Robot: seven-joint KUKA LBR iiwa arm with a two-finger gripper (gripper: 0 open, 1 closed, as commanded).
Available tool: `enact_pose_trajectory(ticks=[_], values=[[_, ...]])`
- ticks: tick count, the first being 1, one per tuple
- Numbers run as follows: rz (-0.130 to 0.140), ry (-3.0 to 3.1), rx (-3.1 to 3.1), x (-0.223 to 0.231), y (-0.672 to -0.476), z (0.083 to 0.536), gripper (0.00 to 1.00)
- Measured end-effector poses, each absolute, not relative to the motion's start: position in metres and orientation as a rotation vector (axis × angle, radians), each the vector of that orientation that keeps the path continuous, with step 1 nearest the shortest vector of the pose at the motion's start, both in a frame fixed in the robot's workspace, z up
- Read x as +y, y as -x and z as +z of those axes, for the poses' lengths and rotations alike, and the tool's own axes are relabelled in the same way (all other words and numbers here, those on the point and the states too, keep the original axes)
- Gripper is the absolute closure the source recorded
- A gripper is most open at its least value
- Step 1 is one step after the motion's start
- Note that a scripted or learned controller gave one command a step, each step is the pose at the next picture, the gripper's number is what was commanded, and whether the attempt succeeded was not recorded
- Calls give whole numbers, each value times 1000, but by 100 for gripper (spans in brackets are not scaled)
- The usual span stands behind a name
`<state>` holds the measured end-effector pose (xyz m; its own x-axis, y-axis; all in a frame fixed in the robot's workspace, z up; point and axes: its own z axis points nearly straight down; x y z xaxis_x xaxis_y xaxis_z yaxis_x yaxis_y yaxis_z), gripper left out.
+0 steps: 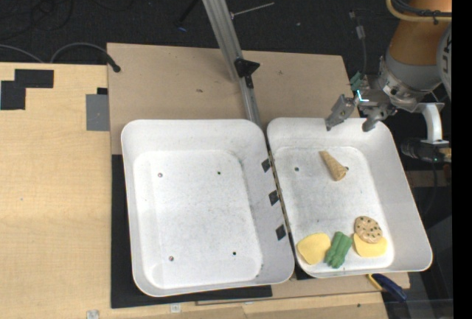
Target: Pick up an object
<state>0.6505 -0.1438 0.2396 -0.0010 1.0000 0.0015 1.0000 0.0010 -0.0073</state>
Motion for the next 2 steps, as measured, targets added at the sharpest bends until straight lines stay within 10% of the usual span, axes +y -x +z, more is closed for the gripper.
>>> enact_pose_trajectory(ticks=[2], values=[[8, 2216, -2216, -143, -648, 178, 0]])
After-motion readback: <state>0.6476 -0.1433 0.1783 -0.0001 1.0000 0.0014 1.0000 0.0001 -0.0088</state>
